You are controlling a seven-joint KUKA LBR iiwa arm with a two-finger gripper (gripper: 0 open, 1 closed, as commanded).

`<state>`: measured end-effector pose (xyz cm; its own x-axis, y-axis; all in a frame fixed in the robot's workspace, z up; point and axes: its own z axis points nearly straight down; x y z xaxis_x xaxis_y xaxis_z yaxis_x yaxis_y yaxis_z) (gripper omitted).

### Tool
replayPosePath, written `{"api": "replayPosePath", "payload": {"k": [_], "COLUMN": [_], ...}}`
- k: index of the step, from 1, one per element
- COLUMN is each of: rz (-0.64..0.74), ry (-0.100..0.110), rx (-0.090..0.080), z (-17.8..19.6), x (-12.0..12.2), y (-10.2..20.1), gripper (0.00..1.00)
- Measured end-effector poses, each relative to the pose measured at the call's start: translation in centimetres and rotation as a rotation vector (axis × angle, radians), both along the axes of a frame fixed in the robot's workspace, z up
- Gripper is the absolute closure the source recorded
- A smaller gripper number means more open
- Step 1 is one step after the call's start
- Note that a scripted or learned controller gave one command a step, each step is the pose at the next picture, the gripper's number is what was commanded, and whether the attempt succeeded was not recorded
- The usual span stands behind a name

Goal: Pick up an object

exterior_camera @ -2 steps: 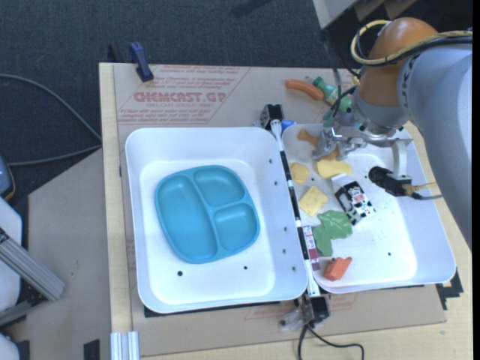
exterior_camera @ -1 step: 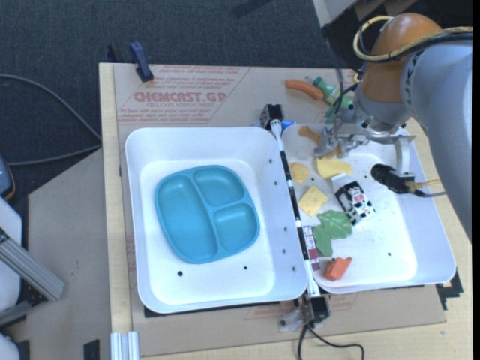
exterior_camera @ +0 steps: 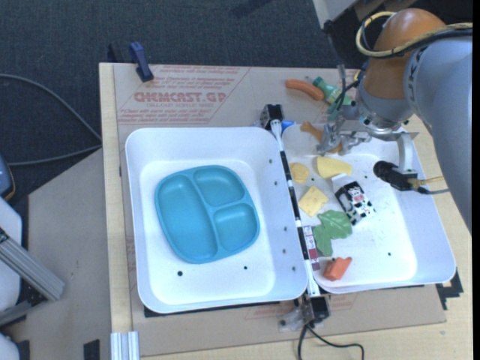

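Toys (exterior_camera: 327,201) crowd the right bin's (exterior_camera: 420,253) left; its right lies bare.

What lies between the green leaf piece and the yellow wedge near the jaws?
In the camera view, a yellow block lies between the green leaf piece and the yellow wedge.

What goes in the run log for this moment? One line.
gripper: low at right bin's back edge | nearest: yellow piece | left bin: blue plate | grasp: unconfirmed

The worktop (exterior_camera: 180,100) is a tan board with red lettering. Two white bins lie on it side by side: the left bin (exterior_camera: 142,193) and the right bin (exterior_camera: 420,238). A blue clamp (exterior_camera: 140,61) grips its far edge.
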<state>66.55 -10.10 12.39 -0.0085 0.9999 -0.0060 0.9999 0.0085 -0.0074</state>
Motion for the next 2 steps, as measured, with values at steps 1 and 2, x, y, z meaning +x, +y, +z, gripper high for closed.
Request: {"api": "replayPosePath", "payload": {"k": [1,2], "rz": [-0.009,-0.008], "ry": [-0.003,-0.005], "rx": [0.006,0.005], "z": [-2.3,-1.3], "x": [-0.7,-0.7], "y": [-3.3,-3.3], "gripper": [1.0,1.0]}}
